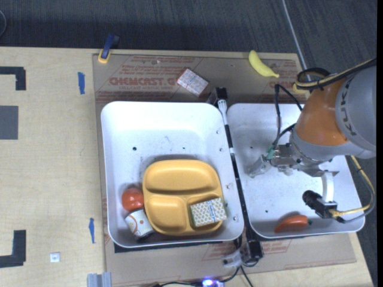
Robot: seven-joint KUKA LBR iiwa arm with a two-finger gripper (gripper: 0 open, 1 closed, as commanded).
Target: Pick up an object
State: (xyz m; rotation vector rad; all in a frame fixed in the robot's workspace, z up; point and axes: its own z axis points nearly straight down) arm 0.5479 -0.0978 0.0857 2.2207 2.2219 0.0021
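Observation:
My gripper (256,167) hangs low over the left-middle of the right bin (263,121), pointing towards the divider between the bins. Nothing shows in it. A red-orange object (291,222) lies at the front of the right bin, well below the gripper. The left bin (119,124) holds a yellow divided tray (179,187) with a patterned sponge block (207,213) on its front right compartment. A red ball (132,198) and a small white and orange cup (138,222) lie beside the tray at the front left.
A yellow banana (263,64) and a patterned block (192,81) lie on the cardboard behind the bins. A blue clamp (108,46) sits at the cardboard's back left corner. Cables and a black fitting (317,202) hang off the arm over the right bin.

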